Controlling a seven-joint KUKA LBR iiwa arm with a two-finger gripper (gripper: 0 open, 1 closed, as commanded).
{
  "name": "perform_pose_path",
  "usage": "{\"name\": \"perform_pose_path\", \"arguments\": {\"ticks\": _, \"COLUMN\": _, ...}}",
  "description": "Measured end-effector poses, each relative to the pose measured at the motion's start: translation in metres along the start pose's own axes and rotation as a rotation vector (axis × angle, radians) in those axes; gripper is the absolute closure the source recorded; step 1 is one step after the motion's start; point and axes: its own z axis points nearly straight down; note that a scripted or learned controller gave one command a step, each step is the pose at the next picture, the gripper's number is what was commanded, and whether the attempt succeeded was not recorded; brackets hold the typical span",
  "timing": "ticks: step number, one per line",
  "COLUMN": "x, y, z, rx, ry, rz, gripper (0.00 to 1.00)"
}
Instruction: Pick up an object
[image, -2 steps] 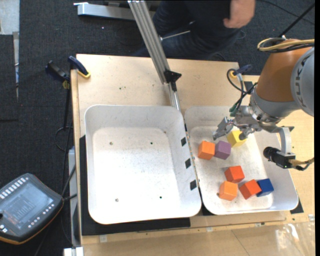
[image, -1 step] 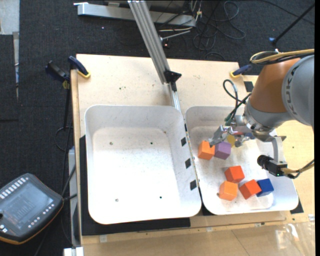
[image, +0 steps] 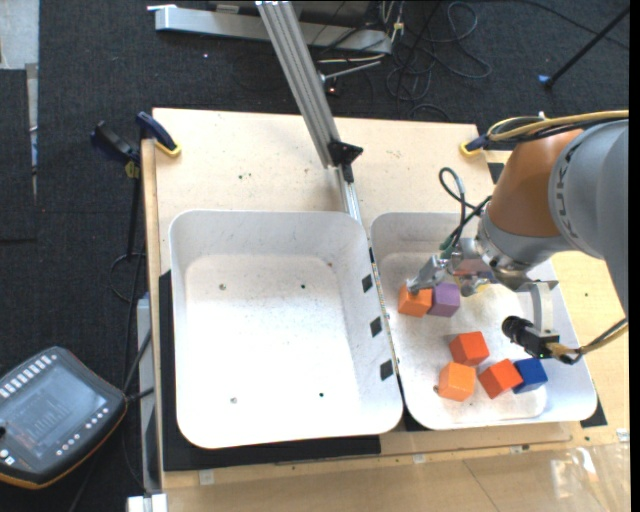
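Gripper (image: 437, 283) sits low in right bin (image: 572, 405), over orange cube (image: 413, 301) and purple cube (image: 444, 298); its open-or-closed state cannot be determined, wrist obscuring it.

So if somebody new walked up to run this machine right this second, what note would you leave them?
End effector: low in the right white bin, over the small purple cube and the orange cube beside it; grip unclear.
Other things: two orange cubes, a red-orange cube and a blue cube lie nearer the front of that bin.
Done: nothing visibly lifted.
Left: grasp one cube and raise it.
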Motion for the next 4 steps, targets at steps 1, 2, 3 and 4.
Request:
{"name": "perform_pose_path", "arguments": {"ticks": 1, "x": -0.001, "y": 0.001, "z": -0.010, "rx": -0.005, "ry": -0.001, "rz": 0.003, "gripper": 1.00}}
{"name": "perform_pose_path", "arguments": {"ticks": 2, "x": -0.008, "y": 0.002, "z": -0.072, "rx": 0.011, "ry": 0.002, "rz": 0.000, "gripper": 1.00}}
{"name": "perform_pose_path", "arguments": {"ticks": 3, "x": 0.002, "y": 0.002, "z": -0.129, "rx": 0.010, "ry": 0.002, "rz": -0.002, "gripper": 1.00}}
{"name": "perform_pose_path", "arguments": {"ticks": 4, "x": 0.002, "y": 0.005, "z": -0.169, "rx": 0.011, "ry": 0.002, "rz": -0.002, "gripper": 1.00}}
